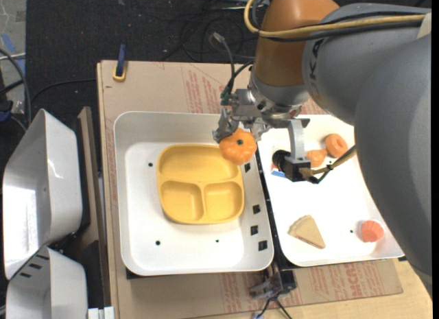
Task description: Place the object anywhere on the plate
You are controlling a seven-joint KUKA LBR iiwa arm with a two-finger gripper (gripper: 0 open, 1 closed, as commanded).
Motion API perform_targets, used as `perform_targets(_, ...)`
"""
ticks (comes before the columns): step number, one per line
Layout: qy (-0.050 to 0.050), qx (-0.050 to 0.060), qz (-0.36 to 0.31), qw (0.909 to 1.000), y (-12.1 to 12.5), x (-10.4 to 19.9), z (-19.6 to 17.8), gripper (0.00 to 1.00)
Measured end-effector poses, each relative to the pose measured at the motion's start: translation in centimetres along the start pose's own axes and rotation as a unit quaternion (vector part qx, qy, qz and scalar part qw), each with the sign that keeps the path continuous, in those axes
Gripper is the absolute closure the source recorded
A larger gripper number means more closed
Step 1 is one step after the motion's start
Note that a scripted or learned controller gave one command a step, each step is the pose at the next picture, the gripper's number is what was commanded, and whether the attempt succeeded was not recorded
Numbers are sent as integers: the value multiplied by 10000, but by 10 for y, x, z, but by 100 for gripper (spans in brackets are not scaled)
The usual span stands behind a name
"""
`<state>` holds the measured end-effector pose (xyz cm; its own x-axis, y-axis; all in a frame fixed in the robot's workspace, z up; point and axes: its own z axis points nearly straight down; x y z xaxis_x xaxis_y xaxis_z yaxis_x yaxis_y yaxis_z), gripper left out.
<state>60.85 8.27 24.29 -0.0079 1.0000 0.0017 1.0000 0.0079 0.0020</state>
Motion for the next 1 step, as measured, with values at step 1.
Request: perform_targets(1,-11,9,22,10000,0,-4,0,0)
